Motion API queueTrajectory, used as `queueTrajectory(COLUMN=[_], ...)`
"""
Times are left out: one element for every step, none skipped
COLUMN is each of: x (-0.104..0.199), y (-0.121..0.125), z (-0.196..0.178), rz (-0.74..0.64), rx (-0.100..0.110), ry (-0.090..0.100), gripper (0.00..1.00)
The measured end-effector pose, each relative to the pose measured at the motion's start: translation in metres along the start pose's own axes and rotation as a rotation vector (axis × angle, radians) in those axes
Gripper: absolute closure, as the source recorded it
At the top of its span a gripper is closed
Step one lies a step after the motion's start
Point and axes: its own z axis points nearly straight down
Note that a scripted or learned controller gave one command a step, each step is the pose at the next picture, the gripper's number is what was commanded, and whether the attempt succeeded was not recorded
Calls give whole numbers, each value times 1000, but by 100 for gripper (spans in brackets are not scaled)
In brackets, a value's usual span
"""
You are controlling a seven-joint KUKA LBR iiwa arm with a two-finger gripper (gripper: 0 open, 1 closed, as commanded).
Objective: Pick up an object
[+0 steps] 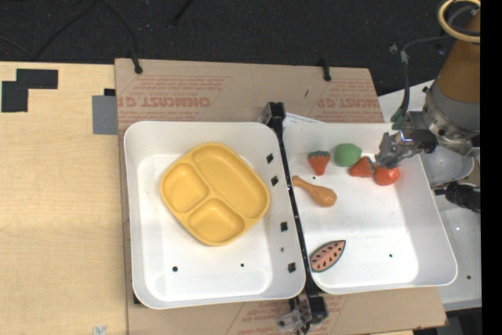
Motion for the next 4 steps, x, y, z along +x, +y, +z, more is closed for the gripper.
queueTrajectory(x=[60, 112, 162, 222], y=[0, 1, 7, 5], z=[13, 9, 20, 33], rz=[1, 1, 1, 0], rx=[1, 0, 3, 4], ry=[0, -2, -1, -1], gripper=[100, 100, 100, 100])
